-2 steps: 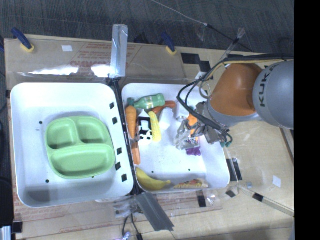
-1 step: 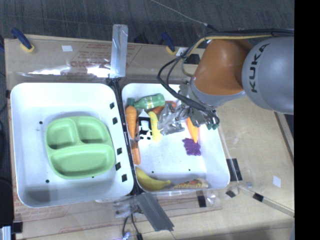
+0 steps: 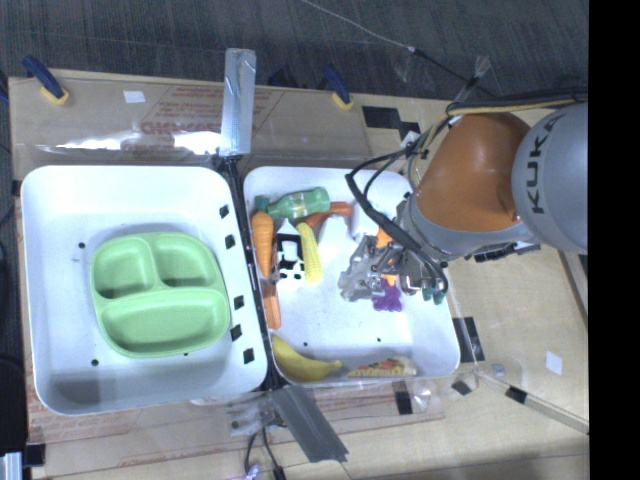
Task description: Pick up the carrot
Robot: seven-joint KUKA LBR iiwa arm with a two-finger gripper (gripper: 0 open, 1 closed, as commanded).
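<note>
The carrot lies untouched by the left wall of the right bin; the hand hovers well apart, its grip unclear.

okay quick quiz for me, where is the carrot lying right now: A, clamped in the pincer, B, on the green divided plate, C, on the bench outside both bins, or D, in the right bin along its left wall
D: the carrot lies in the right bin against its left wall, beside the corn cob, apart from the pincer and the green plate.
</note>
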